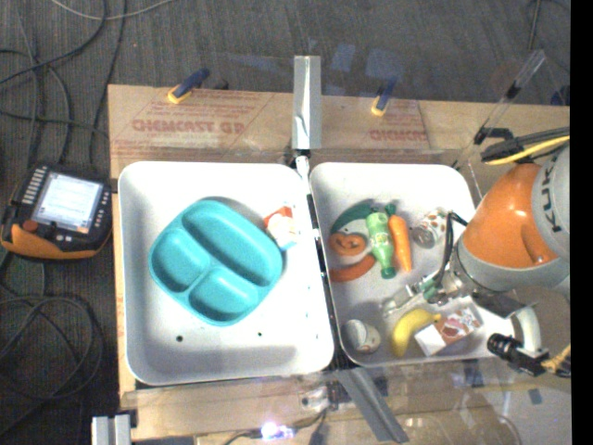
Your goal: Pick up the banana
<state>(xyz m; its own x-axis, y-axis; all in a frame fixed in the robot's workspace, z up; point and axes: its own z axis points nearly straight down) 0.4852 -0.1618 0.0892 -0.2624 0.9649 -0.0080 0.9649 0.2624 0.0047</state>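
gripper (428, 288) over right bin (463, 182), just above banana, not touching | finger state: can't tell | banana (410, 329) near front wall, between a round grey item (363, 336) and a white packet (434, 339)

Even overhead light, soft focus, glare on bins (139, 248)

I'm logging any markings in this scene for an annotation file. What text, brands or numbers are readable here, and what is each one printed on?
"KU", the start of a cut-off brand name: black letters on the arm's orange band.
Red printing, seemingly mirrored, too blurred to read: cardboard sheet behind the left bin.
More red printing, blurred: same cardboard behind the right bin.
Screen contents too small to read: handheld pendant.
Packaging print, unreadable: small box beside the banana.
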